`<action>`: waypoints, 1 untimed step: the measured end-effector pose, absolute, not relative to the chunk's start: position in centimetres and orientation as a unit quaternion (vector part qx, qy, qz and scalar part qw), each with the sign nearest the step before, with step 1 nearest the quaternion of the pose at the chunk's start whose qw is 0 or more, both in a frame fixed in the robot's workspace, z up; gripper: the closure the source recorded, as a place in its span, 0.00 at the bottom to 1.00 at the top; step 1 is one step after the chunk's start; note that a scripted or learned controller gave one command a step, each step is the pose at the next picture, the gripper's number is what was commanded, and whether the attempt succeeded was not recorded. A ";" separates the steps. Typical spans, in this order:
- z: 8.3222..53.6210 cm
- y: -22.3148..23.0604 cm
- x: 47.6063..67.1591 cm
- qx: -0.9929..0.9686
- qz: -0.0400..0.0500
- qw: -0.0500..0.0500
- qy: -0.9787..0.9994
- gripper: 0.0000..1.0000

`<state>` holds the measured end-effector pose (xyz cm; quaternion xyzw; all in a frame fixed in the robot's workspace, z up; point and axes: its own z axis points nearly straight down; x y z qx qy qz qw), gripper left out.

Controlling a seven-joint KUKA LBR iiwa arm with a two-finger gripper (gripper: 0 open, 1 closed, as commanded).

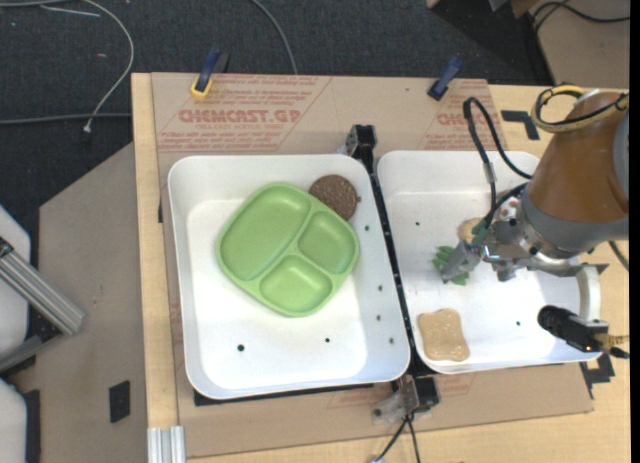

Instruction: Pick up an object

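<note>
Fig.: I read this as the approach/grasp step. Gripper point(478, 247) low in right bin point(520, 341), at green leafy toy point(452, 263); can't tell jaw state. Toast slice point(442, 335) near front rim. Next: confirm grip, then lift straight.

left bin point(200, 351) has the divided plate point(289, 248) in it, with a round patty point(334, 193) touching its back right edge. right bin point(420, 176) holds a leafy piece point(452, 263) mid-bin and a flat piece point(443, 335) at the front left.

Bright even overhead light, soft faint shadows, white bins point(200, 351) slightly washed out, mild softness
</note>
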<state>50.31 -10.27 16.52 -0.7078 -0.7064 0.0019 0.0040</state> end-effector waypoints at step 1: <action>11.7 -9.7 49.4 -0.707 0.002 0.004 -0.707 0.00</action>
